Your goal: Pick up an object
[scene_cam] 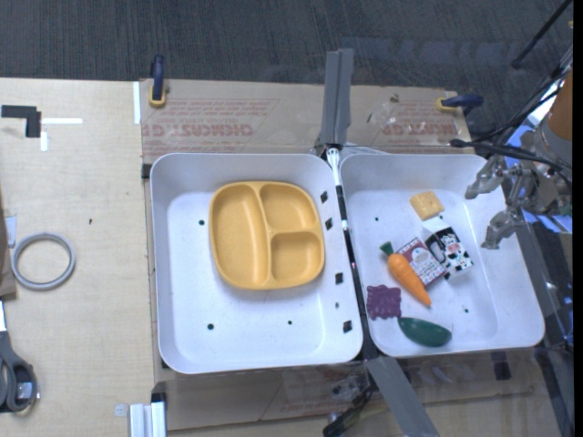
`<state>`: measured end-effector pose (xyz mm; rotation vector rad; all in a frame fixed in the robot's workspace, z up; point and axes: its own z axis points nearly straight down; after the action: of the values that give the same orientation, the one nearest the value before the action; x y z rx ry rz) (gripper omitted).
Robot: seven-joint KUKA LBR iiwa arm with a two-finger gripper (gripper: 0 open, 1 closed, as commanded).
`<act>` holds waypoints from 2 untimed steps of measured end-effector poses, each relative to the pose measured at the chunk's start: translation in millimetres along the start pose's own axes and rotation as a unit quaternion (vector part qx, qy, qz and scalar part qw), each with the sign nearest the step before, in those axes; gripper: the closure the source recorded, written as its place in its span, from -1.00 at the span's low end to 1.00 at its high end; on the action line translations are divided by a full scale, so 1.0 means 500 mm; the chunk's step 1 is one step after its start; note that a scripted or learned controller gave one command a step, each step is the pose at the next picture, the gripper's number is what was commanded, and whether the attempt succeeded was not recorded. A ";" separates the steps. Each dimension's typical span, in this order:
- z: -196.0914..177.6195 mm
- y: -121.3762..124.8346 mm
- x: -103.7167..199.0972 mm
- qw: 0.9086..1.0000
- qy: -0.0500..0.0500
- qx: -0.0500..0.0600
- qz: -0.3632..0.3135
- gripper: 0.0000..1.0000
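The right bin [510, 321] holds several small items: a yellow cracker-like square [425, 205], a white, red and black printed packet [437, 254], an orange toy carrot [409, 279], a purple grape cluster [383, 300] and a dark green oval piece [424, 331]. My gripper [488, 211] hangs over the right bin's right side, to the right of the packet and the yellow square. Its two fingers stand apart, open, with nothing between them.
In the left bin [182, 335] lies a yellow divided plate [267, 234]. A grey divider bar [336, 98] runs between the bins at the back. On the bench to the left are a grey tape ring [40, 260] and scissors [16, 382].
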<state>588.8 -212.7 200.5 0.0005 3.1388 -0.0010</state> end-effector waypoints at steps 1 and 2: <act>-0.149 -0.016 -0.043 0.999 -0.001 0.001 -0.052 -1.00; -0.036 -0.017 0.017 0.977 0.001 0.000 0.213 -1.00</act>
<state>580.1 -221.4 218.6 0.6702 3.0679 -0.0012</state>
